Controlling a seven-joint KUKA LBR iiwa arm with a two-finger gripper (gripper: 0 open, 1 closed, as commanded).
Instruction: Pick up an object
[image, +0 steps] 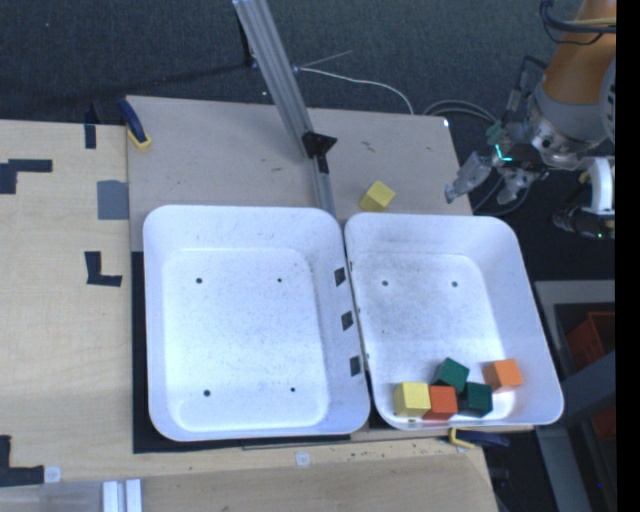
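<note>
Several small blocks lie in the near right corner of the right bin (420, 232): a yellow block (410, 398), a red block (441, 402), two dark green blocks (453, 373) (478, 398) and an orange block (504, 374). Another yellow block (377, 196) rests on the bench just beyond the bins. My gripper (490, 186) hangs past the far right corner of the right bin, above the bench edge. It is open, with nothing between its fingers, and it is far from the cluster of blocks.
The left bin (240, 330) sits beside the right one, their rims meeting in the middle. A slanted metal pole (285, 80) crosses the bench behind the bins. A blue and yellow clamp (135, 125) sits at the far left corner. Cables lie near the arm.
</note>
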